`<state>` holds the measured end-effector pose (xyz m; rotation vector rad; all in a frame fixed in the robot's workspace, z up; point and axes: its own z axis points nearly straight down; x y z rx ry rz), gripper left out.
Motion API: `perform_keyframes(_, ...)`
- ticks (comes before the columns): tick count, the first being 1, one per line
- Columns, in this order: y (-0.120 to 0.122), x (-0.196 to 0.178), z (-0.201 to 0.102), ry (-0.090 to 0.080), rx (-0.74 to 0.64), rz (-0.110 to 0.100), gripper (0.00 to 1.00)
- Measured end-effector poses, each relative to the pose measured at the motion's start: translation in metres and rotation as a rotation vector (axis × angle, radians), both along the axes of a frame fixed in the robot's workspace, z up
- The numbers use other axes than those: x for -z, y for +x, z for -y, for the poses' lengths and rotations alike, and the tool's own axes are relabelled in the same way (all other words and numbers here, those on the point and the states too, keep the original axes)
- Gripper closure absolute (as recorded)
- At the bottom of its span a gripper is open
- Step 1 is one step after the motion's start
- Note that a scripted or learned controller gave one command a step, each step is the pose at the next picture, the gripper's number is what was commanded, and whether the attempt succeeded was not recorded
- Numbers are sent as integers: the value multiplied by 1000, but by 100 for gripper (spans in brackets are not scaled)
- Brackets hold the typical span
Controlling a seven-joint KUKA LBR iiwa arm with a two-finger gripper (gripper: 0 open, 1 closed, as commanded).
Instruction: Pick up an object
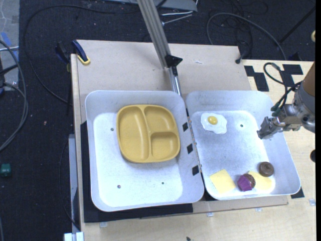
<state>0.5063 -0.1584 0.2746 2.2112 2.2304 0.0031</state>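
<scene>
The arm is reaching in from the right, and its end effector (265, 131) is hanging over the right rim of the right bin (235, 102) — nothing is showing between its tips, and how far apart they are standing is too small and dark to tell. By my reading the approach step is in hand, with no object chosen yet.

The candidates are all lying in that bin: a flat, glossy fried egg (214, 123) toward the back, a thin yellow square slice (222, 181) at the front, a rounded purple piece (246, 182) just beside it, and a small brown ring-shaped piece (266, 169) nearest the arm. The next move is probably calling for a descent onto one of the rounder pieces — the flat ones are offering little to pinch.

A smooth yellow compartment plate (148, 133) is sitting in the left bin (100, 149).
</scene>
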Motion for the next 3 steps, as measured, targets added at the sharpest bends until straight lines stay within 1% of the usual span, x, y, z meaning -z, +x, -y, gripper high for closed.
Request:
perform_keyframes(1,29,4,-41,-1,1,0,100)
perform_keyframes(2,57,14,-98,0,-1,0,100)
perform_keyframes(3,73,32,-146,0,1,-2,100)
